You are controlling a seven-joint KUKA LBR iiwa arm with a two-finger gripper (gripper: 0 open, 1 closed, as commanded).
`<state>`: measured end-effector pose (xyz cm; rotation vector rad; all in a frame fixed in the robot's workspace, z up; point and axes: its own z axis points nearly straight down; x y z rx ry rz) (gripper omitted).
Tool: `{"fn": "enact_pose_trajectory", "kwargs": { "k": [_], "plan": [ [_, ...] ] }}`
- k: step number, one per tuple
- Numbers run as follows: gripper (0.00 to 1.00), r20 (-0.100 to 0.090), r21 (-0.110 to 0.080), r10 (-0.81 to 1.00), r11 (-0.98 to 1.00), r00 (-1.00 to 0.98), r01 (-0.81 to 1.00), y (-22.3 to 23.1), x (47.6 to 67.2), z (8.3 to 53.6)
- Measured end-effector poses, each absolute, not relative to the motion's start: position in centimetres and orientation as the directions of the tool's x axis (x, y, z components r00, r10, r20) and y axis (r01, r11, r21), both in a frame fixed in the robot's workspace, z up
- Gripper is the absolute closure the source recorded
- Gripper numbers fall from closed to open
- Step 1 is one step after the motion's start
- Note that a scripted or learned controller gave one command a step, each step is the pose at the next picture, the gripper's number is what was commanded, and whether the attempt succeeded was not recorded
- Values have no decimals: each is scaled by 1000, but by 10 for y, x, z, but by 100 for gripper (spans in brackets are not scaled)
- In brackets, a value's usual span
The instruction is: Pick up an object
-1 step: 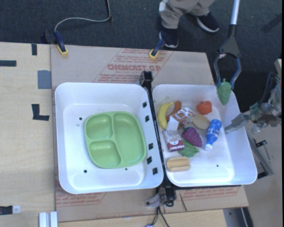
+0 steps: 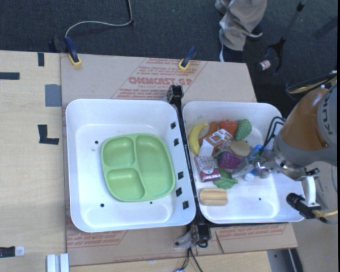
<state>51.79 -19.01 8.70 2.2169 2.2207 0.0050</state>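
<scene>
The right bin (image 2: pixel 266 205) holds a heap of toy food. In it are a yellow banana (image 2: pixel 195 137), an orange and red piece (image 2: pixel 224 127), a green piece (image 2: pixel 243 128), a tan round piece (image 2: pixel 239 148), a purple piece (image 2: pixel 229 161), a red-and-white packet (image 2: pixel 206 166) and a green leafy piece (image 2: pixel 224 181). A tan bread roll (image 2: pixel 213 196) lies alone near the front. My gripper (image 2: pixel 254 168) is low in this bin, at the heap's right edge, just right of the purple piece. I see nothing lifted.
The left bin (image 2: pixel 79 152) bears a green divided plate (image 2: pixel 138 166). A black divider (image 2: pixel 181 152) runs between the bins. My arm's orange band (image 2: pixel 306 126) hangs over the right bin's right rim. A person's legs (image 2: pixel 241 10) stand beyond the bench.
</scene>
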Motion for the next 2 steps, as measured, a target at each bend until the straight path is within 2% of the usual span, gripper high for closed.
{"fn": "enact_pose_trajectory", "kwargs": {
  "k": [1, 2],
  "plan": [
    [0, -10, 8, 1000, -4, 4, 1000, -128, 555, 88],
    [0, -3, 2, 1000, 0, 0, 1000, -106, 606, 86]
  ]
}}
